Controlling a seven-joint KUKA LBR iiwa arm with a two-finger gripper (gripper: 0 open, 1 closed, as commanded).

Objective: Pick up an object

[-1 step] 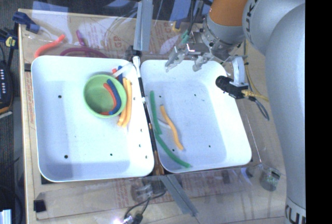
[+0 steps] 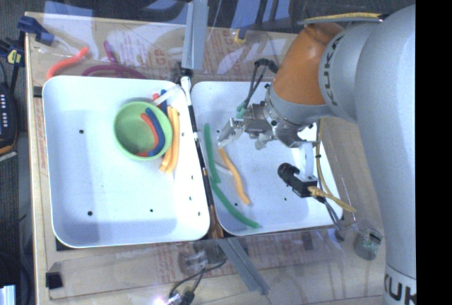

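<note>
In the right bin a long green strip runs along the left wall and curves toward the front. An orange strip lies just right of it. My gripper hangs over the upper left part of this bin, just above the top end of the orange strip and right of the green strip. I see nothing held in it. The left bin holds a green bowl with red and blue strips inside, and an orange strip leans on the bowl's right rim.
The grey arm with its orange band covers the right bin's back right part. A black fitting with a yellow cable sits low over that bin's right side. Loose red and purple strips lie on the bench behind the left bin.
</note>
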